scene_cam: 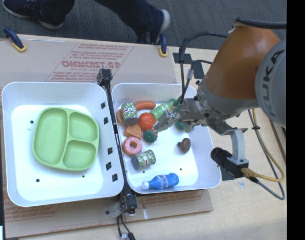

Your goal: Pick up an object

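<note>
2 white bins side by side on a cardboard sheet printed in red "CHEMCAST GP"; smaller print unreadable. "KUKA" partly readable on the arm housing at the right.

Left bin (pixel 12 134): 1 green divided plate (pixel 66 138), 3 compartments, lying flat at the centre.

Right bin (pixel 205 171), count 9:
- 2 small cans: 1 (pixel 128 110) near the top-left corner, 1 (pixel 143 159) left of centre toward the bottom edge.
- 1 sausage (pixel 144 105) along the top edge, just beside the upper can.
- 1 red tomato (pixel 146 121), touching the waffle cracker (pixel 133 132) below it.
- 1 pink donut (pixel 131 145) by the left wall.
- 1 dark green round piece (pixel 150 136) just beside the tomato.
- 1 brown oval piece (pixel 184 144) right of centre, apart from the rest.
- 1 blue bottle (pixel 161 182), lying on its side at the bottom edge; label unreadable.

Gripper (pixel 165 119) low over the bin's upper middle, just right of the tomato, with a green item (pixel 161 109) at its tip. Cannot tell whether the gripper is spread or pressed together, nor whether the green item is pinched.

2 clamps on the cardboard's top edge: (pixel 14 40), (pixel 163 48).
</note>
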Action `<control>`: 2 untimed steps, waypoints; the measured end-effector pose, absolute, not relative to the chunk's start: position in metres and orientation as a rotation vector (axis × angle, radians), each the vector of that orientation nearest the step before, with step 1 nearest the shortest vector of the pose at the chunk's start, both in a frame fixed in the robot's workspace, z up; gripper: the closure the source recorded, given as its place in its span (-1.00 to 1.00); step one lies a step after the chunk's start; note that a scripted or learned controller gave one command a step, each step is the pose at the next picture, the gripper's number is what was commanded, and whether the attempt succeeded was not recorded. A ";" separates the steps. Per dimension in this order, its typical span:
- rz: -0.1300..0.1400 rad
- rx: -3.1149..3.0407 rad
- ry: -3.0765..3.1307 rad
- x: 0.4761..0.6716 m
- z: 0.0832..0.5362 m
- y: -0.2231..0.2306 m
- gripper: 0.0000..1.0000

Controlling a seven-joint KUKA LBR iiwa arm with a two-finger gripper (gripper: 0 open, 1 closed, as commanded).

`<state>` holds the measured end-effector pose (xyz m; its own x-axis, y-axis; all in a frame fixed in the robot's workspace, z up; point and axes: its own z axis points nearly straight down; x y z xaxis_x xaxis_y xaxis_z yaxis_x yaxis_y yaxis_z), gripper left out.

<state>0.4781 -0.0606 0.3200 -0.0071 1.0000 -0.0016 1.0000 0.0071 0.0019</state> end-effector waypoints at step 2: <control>0.017 2.209 2.225 0.482 0.115 -0.091 -1.00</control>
<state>0.4816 -0.0912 0.1151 -0.0071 1.0000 0.0031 0.9999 0.0070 0.0120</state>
